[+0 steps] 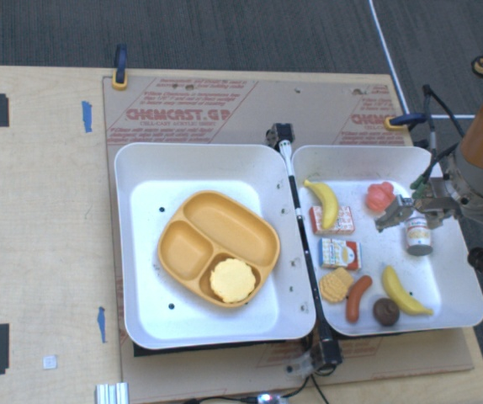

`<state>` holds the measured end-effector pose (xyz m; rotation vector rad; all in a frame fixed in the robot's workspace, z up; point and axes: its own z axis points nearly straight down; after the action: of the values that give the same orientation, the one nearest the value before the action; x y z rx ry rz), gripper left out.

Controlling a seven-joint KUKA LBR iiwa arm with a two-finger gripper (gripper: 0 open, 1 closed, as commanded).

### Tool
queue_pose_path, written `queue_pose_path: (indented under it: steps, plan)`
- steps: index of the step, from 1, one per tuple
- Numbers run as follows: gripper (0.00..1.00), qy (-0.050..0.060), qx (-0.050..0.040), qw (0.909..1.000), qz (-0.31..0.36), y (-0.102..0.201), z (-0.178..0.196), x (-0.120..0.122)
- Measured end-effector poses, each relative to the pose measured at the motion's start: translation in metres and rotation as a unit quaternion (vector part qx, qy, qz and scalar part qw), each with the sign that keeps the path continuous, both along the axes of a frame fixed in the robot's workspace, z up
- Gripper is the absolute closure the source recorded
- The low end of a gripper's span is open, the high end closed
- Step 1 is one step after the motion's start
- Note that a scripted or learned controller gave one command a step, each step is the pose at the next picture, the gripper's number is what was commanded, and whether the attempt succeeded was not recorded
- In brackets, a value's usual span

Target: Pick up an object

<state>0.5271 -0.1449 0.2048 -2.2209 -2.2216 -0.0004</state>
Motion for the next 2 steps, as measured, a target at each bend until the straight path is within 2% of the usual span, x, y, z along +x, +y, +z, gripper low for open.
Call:
queue_pose_path:
  steps: [1,2]
  plan:
    - [0.00,-0.002,-0.0004,1.0000,0.000,0.016,-0.119,0.037]
    - [0.00,-0.001,0.0003,1.0000,0.000,0.049,-0.119,0.008]
